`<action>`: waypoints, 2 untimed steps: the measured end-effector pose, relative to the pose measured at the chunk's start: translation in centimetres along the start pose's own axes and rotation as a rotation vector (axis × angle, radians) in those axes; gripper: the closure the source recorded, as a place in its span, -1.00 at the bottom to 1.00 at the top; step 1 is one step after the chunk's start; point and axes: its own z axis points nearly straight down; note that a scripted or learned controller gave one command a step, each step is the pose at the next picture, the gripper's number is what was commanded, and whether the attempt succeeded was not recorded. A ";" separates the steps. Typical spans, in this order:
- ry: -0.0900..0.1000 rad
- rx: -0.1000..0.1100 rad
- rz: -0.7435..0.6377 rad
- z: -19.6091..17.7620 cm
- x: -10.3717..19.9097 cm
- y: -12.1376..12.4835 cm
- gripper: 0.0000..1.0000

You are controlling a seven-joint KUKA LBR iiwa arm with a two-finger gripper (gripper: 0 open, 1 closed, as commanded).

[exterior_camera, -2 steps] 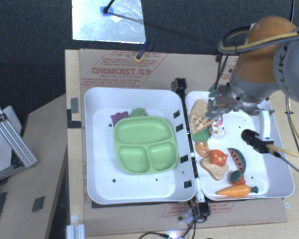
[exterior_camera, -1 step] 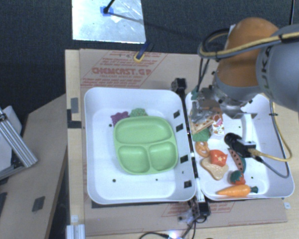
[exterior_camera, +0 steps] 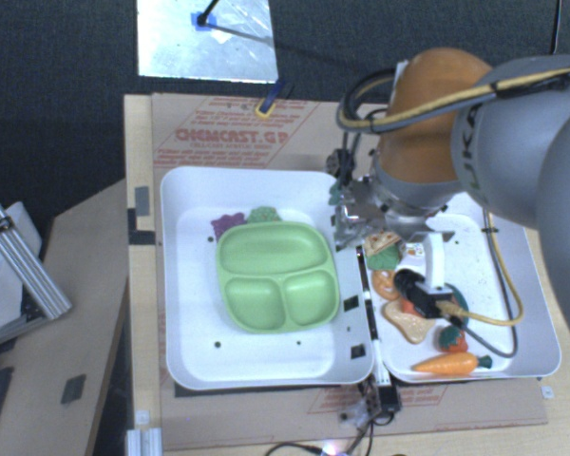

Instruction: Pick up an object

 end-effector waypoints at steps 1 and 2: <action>-0.002 0.000 0.007 1.8 -0.4 0.6 1.00; -0.001 -0.004 0.008 0.3 -1.3 0.9 1.00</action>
